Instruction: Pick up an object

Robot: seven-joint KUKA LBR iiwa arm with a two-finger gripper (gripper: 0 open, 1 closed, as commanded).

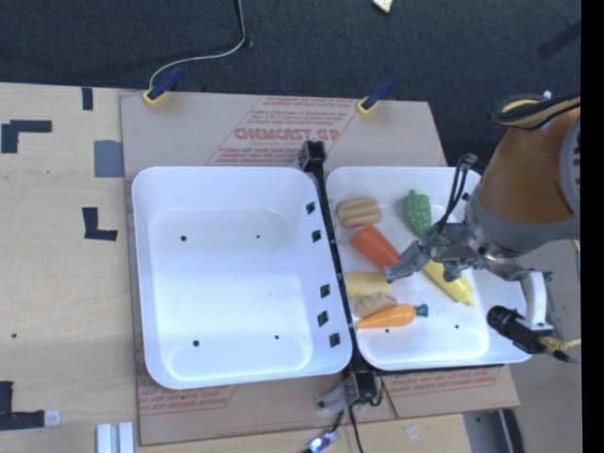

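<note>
Looking down on the desk (57, 281), we take the right bin (453, 345) as our landmark. All the toy food lies in it: a tan bread roll (359, 212) at its upper left, a green vegetable (417, 211) to the roll's right, a red pepper (375, 246) below the roll, a pale yellow piece (364, 282) and a beige piece (374, 302) against the bin's left wall, a carrot (387, 318) near its lower edge, and a yellow banana (450, 282) towards its middle. The left bin (226, 272) touches the right bin along a black divider (326, 253).

Our arm (528, 182) reaches over the right bin's right wall, wrist bent down and leftward. The gripper (408, 262) hangs among the pepper, the pale yellow piece and the banana, crowded on all sides; we cannot tell whether it is parted or closed, and we see nothing held.

Beyond the bins' far edge, the cardboard sheet (283, 130) bears red print reading "CHEMCAST GP"; two blue-and-yellow clamps (162, 84) pin it.
</note>
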